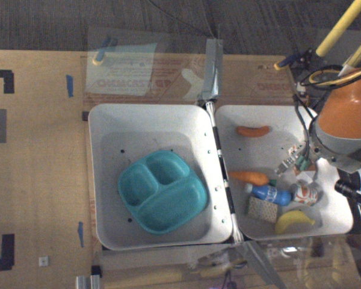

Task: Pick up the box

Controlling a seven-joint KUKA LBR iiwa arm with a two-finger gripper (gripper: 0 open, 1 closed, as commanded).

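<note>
The box (262, 209) is a small speckled tan square lying flat near the front of the right bin (253, 114). It sits just below a blue bottle (271, 194) and left of a yellow banana (293, 220). My gripper (293, 160) hangs over the right half of the same bin, up and to the right of the box and well apart from it. It is just above a red and white can (305, 192). Nothing shows in its grasp.
An orange carrot (249, 177) lies by the right bin's left wall and an orange sausage (253, 130) near its back. A teal divided plate (162, 190) rests in the left bin (108, 137). Cables and yellow rods crowd the upper right by the arm.
</note>
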